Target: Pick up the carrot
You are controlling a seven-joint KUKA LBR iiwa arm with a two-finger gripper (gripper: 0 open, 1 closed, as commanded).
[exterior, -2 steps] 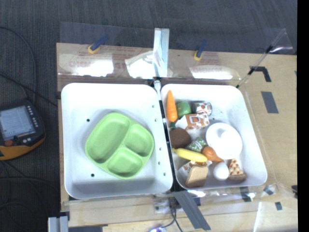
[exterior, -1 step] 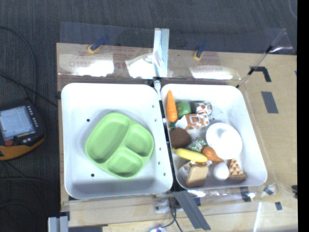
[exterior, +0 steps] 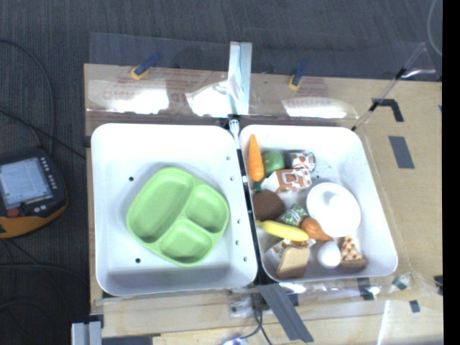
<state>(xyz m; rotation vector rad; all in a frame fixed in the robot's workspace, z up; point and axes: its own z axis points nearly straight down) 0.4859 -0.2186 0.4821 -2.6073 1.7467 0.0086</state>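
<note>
1. The carrot (exterior: pixel 254 158) is seen lying lengthwise against the left wall of the right bin (exterior: pixel 374 192), at its far end, just beside a green item (exterior: pixel 272 162).
2. It is judged light, stiff and smooth, likely slippery; a hold across its thicker middle is advised.
3. Access is cramped by the bin wall on one side.
4. The pincer's state cannot be told, so places relative to it cannot be given.
5. The packed foods nearby are hard to identify.
</note>
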